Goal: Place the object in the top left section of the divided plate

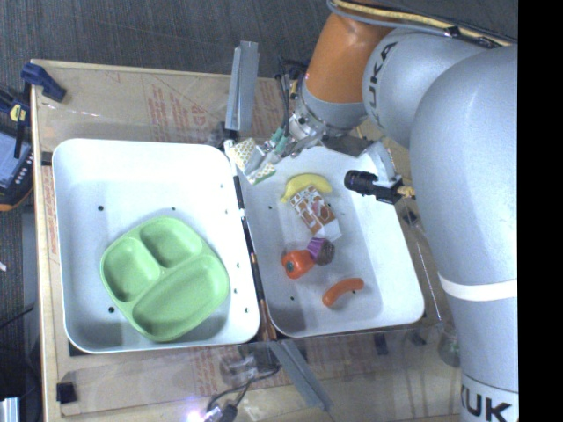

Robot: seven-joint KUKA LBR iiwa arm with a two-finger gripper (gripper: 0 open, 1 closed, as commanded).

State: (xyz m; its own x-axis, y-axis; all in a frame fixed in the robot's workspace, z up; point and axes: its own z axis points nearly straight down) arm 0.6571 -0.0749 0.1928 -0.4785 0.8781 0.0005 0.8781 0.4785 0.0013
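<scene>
A green divided plate (pixel 107 275) lies in the left white bin (pixel 79 192), with two small sections toward its upper left and one large section at its lower right. My gripper (pixel 268 152) hangs over the top left corner of the right bin (pixel 400 275), close to the wall between the bins. A small pale, patterned object (pixel 251 161) sits right at the gripper's tip, and whether it is gripped is unclear. In the right bin lie a yellow banana (pixel 308 183), a brown-and-white packet (pixel 314 211), a red-orange item (pixel 297 264), a dark round item (pixel 324 251) and an orange sausage-shaped piece (pixel 341 292).
The grey arm with its orange band (pixel 339 55) covers the upper right of the view. A black cylinder (pixel 369 184) juts over the right bin's upper edge. A grey bar (pixel 241 86) stands behind the bins, and a blue clamp (pixel 40 79) sits at the bench's far left corner.
</scene>
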